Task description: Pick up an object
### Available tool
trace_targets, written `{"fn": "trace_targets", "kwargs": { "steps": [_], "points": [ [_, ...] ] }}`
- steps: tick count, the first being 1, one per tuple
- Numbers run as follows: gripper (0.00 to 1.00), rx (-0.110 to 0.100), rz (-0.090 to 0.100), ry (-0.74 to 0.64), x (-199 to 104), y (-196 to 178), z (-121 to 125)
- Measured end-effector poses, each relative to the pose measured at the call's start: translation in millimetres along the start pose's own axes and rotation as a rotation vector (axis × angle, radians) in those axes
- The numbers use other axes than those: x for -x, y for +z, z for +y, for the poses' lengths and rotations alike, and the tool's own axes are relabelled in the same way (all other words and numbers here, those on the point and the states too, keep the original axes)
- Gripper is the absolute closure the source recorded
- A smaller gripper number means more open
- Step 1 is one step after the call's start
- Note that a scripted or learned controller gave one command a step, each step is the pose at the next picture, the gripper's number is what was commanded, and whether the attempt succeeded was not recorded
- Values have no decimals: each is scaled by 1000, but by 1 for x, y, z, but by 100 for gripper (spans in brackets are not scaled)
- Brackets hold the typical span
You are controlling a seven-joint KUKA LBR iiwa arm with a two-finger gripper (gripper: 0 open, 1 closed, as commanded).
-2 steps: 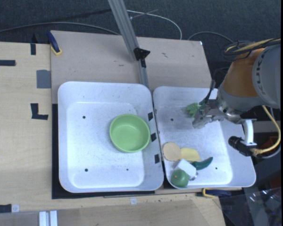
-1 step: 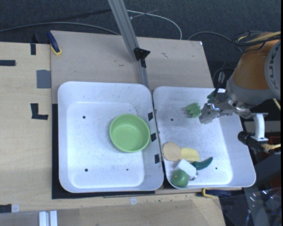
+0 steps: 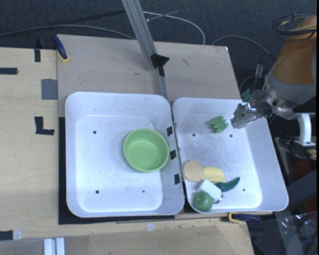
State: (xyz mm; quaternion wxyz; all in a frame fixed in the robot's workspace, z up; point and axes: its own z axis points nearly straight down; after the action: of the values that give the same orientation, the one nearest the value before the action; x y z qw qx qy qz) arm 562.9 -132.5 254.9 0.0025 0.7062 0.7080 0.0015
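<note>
No text, label, brand, number or sign can be read on anything here.

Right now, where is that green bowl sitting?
The green bowl sits in the left bin, toward its right side, close to the divide with the right bin.

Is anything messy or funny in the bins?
A little. In the right bin, most toys are heaped in the near corner: a tan disc, a yellow piece, a white block and a green ball crowd together. The green bowl sits upright and tidy. Nothing looks broken or spilled.
</note>
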Motion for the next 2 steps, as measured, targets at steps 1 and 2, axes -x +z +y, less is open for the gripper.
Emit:
{"fn": "trace_targets", "kwargs": {
  "steps": [1,2],
  "points": [
    [100,-2,0,1,0,-42,1],
    [100,-7,2,-3,-43,-34,17]
  ]
}}
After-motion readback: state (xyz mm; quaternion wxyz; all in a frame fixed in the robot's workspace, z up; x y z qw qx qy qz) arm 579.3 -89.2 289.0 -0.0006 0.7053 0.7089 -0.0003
